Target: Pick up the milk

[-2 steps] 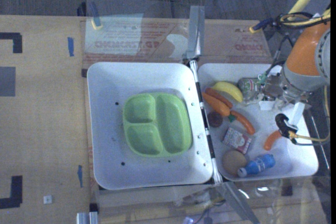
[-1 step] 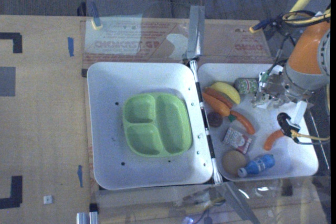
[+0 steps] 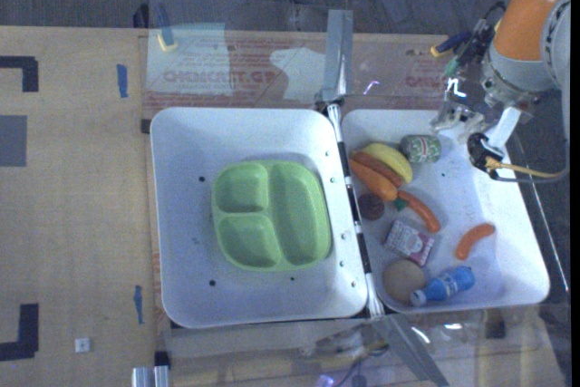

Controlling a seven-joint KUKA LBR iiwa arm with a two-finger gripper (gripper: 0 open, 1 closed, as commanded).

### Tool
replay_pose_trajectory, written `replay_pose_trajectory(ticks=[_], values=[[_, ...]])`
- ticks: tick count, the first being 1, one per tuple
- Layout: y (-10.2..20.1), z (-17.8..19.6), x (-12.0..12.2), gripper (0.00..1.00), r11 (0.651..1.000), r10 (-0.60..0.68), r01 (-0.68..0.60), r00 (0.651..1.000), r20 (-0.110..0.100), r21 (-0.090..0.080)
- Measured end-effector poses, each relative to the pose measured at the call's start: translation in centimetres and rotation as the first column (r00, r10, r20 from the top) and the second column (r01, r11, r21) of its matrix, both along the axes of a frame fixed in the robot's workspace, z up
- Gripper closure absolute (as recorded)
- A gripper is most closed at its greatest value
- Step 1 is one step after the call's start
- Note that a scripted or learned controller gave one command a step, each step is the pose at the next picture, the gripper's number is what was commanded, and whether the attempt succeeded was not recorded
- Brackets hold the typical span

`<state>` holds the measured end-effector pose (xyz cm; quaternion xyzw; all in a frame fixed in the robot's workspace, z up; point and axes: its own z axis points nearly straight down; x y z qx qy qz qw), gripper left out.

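Nearest to me, at the front of the right bin, a blue bottle lies on its side just in front of the milk carton. A round brown piece touches the bottle's cap end, also just in front of the carton.

The milk carton itself is a small pinkish box lying flat on the bin floor, near the middle of the right bin and a little towards the divider between the two bins. Nothing is touching it that I can see.

To the carton's right, well apart from it, is a short orange sausage-shaped piece. To its left, across the divider, the green divided plate sits in the middle of the left bin.

Just behind the carton a carrot lies at a slant, with a dark round piece behind and left of the carton. Further back are a long orange piece and a banana lying against each other, and then a mottled green can just beside the banana's tip.

Furthest from the carton, at the back right corner of the right bin, the gripper hangs close behind the can and well apart from the milk. I cannot tell whether it is open or closed; I see nothing held in it. The arm's orange band is above it.
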<state>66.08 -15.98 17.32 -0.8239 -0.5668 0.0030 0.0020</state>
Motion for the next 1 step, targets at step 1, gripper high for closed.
replay_pose_trajectory(ticks=[1], values=[[4.43, 1.84, 0.55, 1.00, 0.998, 0.060, -0.060, 0.998, 0.001, -0.001]])
